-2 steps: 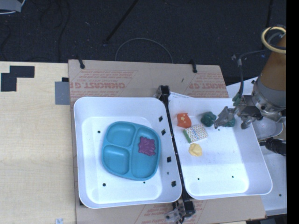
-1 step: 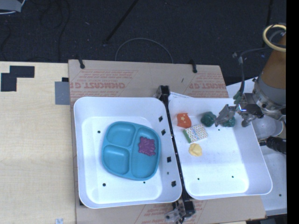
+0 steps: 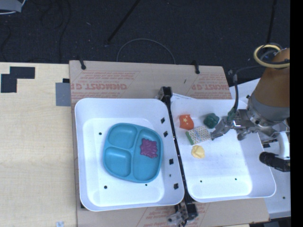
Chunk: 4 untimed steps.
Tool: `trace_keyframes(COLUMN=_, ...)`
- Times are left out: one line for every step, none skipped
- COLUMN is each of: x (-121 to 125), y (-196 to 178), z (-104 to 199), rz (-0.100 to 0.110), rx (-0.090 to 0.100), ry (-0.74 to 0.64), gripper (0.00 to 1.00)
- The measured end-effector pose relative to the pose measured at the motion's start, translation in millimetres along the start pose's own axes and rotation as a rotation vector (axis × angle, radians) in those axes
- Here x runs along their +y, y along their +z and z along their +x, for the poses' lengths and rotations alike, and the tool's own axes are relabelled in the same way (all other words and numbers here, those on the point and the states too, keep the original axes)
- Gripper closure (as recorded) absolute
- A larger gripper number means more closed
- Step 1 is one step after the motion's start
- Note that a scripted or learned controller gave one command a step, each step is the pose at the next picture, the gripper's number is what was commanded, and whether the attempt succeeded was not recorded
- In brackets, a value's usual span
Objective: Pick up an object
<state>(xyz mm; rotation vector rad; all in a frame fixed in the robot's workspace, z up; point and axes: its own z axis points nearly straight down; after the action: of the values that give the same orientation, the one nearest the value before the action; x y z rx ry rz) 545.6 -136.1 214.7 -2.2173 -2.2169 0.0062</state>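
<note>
Currently: gripper (image 3: 218, 131) over right bin (image 3: 236, 183), fingers spread, nothing btwn; tips near checkered block (image 3: 199, 135) and green item (image 3: 211, 120). Orange piece (image 3: 186, 122), yellow piece (image 3: 198, 151) beside.

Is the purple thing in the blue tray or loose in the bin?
In the tray: the purple object lies inside the right-hand compartment of the blue tray.

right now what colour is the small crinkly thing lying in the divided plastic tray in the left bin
Purple-magenta; the small crinkly thing in the blue divided tray shows best in the camera view.
</note>
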Motion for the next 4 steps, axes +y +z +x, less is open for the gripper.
trace_keyframes(x=-8.7, y=53.7, z=7.9, rz=0.002, rx=0.001, ry=-0.001, gripper=0.00)
trace_keyframes(x=-16.6, y=111.9, z=2.2, rz=0.002, rx=0.001, ry=0.000, gripper=0.00)
trace_keyframes(x=-15.8, y=98.7, z=0.5, rz=-0.001, rx=0.000, ry=0.007, gripper=1.00)
trace_keyframes(x=-11.1, y=54.7, z=-5.0, rz=-0.007, rx=-0.002, ry=0.003, gripper=1.00)
